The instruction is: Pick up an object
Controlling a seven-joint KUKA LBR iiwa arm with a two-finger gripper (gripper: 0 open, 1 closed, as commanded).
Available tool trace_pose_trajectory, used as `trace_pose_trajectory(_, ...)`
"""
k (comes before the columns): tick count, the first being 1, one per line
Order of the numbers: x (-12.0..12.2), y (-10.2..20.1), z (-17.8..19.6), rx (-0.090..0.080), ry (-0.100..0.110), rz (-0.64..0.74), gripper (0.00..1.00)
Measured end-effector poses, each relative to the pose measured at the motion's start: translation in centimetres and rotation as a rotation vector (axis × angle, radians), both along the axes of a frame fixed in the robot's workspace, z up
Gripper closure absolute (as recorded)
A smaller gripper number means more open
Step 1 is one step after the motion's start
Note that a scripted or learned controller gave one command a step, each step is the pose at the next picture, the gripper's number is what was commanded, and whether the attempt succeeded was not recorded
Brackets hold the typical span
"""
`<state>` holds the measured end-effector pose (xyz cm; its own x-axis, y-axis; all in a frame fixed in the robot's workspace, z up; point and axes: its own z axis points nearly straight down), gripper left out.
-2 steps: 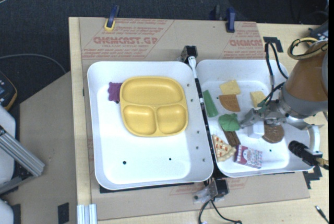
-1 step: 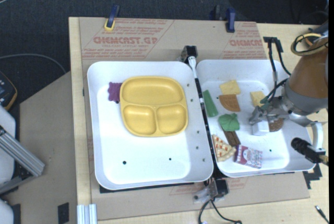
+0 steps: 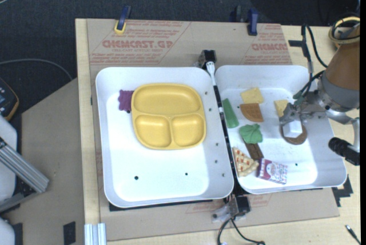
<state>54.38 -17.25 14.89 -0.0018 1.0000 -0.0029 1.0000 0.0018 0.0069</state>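
The task names no one object, and the right-hand bin [image 3: 274, 74] holds the choice — eight small toy foods. A brown ring-shaped piece [image 3: 294, 134] lies at centre right of the frame, right under the hand [image 3: 293, 115], which hovers at or just above it; whether the hand is spread or closed I cannot tell. Just above sits a small yellow wedge [image 3: 280, 107]. To the left are a yellow cheese slice [image 3: 251, 95], a brown cookie-like piece [image 3: 251, 113], a green leaf [image 3: 251, 133], and one green stick [image 3: 230, 113] — its long axis runs up-down beside the bin's left wall. Lower down lie a pizza slice [image 3: 246, 163], pointing to the upper left, and a red-and-white packet [image 3: 272, 171].

The left bin [image 3: 114, 141] holds one yellow three-compartment tray [image 3: 168, 115] and a purple piece [image 3: 125, 100] touching its left edge. Both bins rest on the tabletop [image 3: 171, 38].
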Motion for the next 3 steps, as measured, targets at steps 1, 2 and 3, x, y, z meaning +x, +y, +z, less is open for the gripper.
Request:
trace_pose_trajectory(1, 0.3, -0.4, 6.4, -0.001, -0.002, 0.0, 1.0)
trace_pose_trajectory(2, 0.4, -0.4, 7.7, 0.001, 0.002, 0.0, 1.0)
trace_pose_trajectory(3, 2.1, 4.6, 6.6, 0.005, 0.008, 0.004, 1.0)
